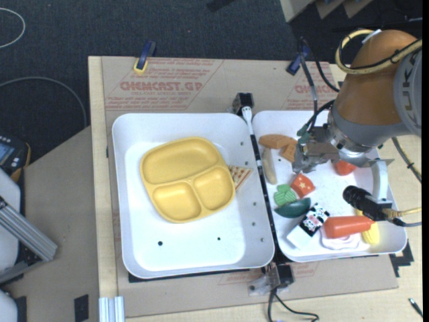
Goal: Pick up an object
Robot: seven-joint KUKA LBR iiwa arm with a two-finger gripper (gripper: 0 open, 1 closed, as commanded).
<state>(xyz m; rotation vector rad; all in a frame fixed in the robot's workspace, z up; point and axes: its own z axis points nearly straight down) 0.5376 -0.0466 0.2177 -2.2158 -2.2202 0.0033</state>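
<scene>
the gripper (303, 168) hangs low over the right bin (395, 247), just above a small red-orange toy piece (303, 183) that lies among the play food near the bin's middle, with a green piece (284, 196) just beside it — whether the tool is open or closed, or has anything in it, i cannot tell from this slant. the red piece looks like light, stiff, smooth plastic, so it should lift easily but may squirt out of a pinch; best taken across its narrow width, square on, clear of the green neighbour.
</scene>
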